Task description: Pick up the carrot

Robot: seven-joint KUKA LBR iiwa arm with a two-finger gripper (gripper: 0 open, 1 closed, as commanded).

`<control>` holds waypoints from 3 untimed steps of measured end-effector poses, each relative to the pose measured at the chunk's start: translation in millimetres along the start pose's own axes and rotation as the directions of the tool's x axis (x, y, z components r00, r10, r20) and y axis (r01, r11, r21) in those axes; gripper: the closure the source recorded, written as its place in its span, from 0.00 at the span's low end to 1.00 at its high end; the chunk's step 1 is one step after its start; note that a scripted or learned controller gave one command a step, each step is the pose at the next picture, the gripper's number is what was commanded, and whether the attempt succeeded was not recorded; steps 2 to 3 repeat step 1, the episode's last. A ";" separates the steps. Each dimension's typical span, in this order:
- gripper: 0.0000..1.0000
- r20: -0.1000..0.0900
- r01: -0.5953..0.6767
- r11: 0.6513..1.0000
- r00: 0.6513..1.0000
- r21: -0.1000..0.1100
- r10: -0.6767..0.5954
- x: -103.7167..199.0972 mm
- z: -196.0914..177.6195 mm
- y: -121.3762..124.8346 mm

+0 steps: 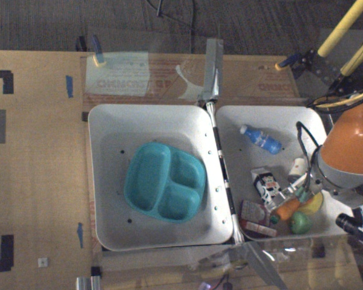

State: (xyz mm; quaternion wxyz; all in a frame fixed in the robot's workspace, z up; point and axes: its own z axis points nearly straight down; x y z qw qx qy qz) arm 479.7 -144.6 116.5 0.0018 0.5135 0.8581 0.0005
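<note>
The carrot (287, 209) is a short orange piece with a green end, lying near the front of the right bin (233, 156). My gripper (294, 190) reaches in from the right and hangs just above and behind the carrot's upper end, close to it or touching it. The grey arm with its orange band (349, 145) covers the bin's right side. The carrot lies on the bin floor, not lifted.
Around the carrot lie a yellow banana (314, 205), a green fruit (300, 223), a dark flat packet (255, 217) and a small printed box (266, 183). A blue bottle (261, 139) lies farther back. The left bin (109, 180) holds a teal divided plate (164, 181).
</note>
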 end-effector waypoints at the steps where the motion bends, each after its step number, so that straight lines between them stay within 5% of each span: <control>1: 0.00 0.001 0.265 0.964 0.964 -0.007 -0.265 2.6 25.7 6.0; 3: 0.00 0.001 0.265 0.964 0.964 -0.007 -0.265 2.6 25.7 6.0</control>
